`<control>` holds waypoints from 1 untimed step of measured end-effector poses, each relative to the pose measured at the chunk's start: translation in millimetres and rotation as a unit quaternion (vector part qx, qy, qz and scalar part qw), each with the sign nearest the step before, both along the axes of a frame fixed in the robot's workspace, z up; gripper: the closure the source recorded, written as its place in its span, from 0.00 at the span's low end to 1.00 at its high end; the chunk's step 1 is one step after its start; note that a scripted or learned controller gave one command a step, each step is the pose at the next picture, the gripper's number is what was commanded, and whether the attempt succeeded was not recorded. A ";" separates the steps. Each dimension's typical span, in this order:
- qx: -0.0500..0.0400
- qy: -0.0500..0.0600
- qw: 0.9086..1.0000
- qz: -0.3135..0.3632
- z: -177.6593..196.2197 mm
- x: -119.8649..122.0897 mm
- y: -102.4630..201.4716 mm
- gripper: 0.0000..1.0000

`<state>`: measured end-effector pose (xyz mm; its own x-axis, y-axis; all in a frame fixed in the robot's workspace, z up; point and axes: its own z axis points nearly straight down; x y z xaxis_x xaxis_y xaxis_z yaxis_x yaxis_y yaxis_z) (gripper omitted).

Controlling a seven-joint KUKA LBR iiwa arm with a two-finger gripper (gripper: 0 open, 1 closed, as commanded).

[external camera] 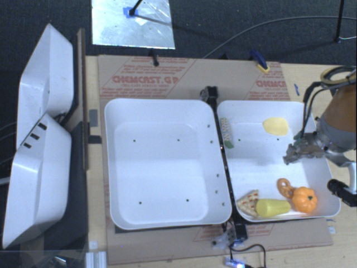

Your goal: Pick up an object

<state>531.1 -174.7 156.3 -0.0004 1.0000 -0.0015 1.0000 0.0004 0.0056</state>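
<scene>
The right bin [245,155] holds several small toy foods. A pale yellow disc [275,126] lies near its far side, and a small corn cob [225,132] rests against its left wall. Along the near edge lie a pizza slice [249,201], a yellow-green fruit [273,207], an orange pumpkin [304,199] and a brown pretzel [285,187]. My gripper [292,154] hangs over the right part of this bin, between the yellow disc and the pretzel, with nothing visibly held in it.
The left bin [162,161] sits beside the right one, with a black divider [223,161] between them. White covers [42,138] stand at the far left. Cables loop around the arm [340,121] at the right edge.
</scene>
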 end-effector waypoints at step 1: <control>0.000 0.000 1.000 0.000 60.8 -1.9 5.8 1.00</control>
